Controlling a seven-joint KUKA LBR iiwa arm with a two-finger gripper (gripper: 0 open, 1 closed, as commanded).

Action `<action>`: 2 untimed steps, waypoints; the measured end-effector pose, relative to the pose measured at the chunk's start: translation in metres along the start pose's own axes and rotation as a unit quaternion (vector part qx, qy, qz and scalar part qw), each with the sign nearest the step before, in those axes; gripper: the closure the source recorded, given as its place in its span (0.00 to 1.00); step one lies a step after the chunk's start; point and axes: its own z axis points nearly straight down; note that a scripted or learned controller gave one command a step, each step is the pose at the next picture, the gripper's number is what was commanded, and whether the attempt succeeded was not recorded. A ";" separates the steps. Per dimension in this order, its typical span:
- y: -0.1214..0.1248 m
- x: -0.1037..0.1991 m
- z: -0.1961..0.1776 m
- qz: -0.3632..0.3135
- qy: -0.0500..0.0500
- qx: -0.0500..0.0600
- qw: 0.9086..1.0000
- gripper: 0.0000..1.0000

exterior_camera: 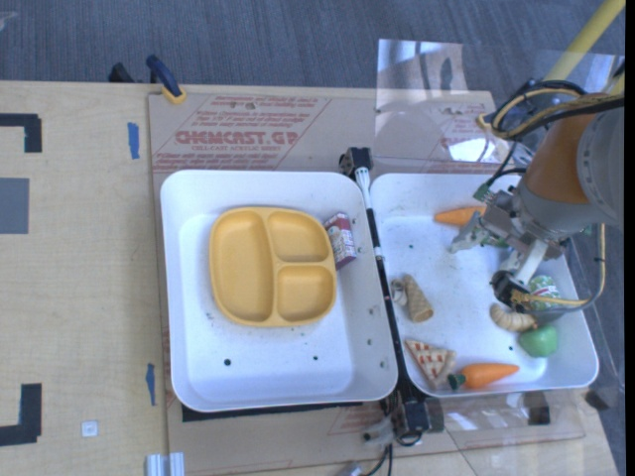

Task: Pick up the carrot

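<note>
Gripper (474, 236), whose grip we cannot tell, sits by the right bin's (451, 278) far edge, perhaps touching a smooth, tapered orange carrot (457, 216).

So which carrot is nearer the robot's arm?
The carrot at the right bin's far side, beside the arm; the other carrot lies along the near edge.
</note>
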 end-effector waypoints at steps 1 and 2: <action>0.052 0.011 0.001 0.083 -0.003 0.025 0.996 0.00; 0.058 0.011 -0.011 0.084 -0.003 0.008 0.996 1.00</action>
